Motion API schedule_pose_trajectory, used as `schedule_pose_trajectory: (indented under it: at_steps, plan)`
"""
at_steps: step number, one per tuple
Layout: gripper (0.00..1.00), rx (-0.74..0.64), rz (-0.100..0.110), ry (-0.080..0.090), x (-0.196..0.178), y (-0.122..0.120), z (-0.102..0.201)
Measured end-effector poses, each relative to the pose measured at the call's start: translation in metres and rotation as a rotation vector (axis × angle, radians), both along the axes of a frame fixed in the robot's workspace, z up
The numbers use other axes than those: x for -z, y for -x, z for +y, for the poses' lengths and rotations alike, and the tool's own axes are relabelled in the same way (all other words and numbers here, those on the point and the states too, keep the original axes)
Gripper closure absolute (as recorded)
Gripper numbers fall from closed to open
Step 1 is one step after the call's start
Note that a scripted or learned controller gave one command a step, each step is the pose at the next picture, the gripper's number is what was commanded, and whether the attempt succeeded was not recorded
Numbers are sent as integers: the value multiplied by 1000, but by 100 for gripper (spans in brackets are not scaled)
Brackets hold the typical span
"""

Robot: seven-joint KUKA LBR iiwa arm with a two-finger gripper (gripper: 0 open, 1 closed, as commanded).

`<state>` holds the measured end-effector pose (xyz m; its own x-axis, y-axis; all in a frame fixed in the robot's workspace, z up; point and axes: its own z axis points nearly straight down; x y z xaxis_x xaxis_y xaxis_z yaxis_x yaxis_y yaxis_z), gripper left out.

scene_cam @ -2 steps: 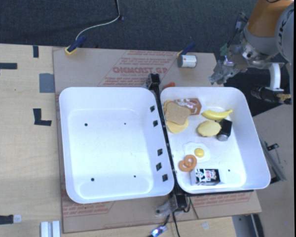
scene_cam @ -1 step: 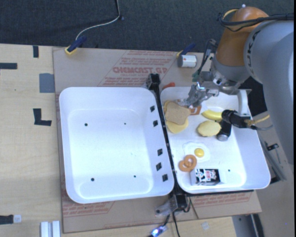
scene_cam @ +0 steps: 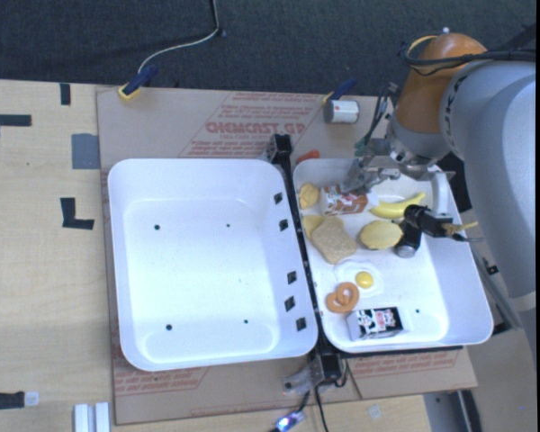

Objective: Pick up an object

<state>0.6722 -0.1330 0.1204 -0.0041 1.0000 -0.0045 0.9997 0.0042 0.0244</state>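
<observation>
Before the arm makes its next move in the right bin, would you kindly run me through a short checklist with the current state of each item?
1. Pincer over the right bin: ok.
2. Pincer near a target, the red-and-white packet: ok.
3. Object seen between the pincer's tips: cannot tell.
4. Neighbours apart from the packet: not ok; banana and toast slice crowd it.
5. Left bin free for a drop: ok.

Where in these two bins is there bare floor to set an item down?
The left bin offers its whole floor. In the right bin, bare floor lies along the right wall, beside the fried egg and black-and-white card. The upper half is crowded around the toast and banana.
</observation>
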Motion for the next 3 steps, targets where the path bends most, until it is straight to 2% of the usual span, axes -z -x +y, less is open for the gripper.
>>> schedule_pose_trajectory:
  at_steps: [2, 3]
  plan:
    - [100, 1, 1, -1, 10, -1, -3]
    - [0, 1, 3, 0, 12, -1, -3]
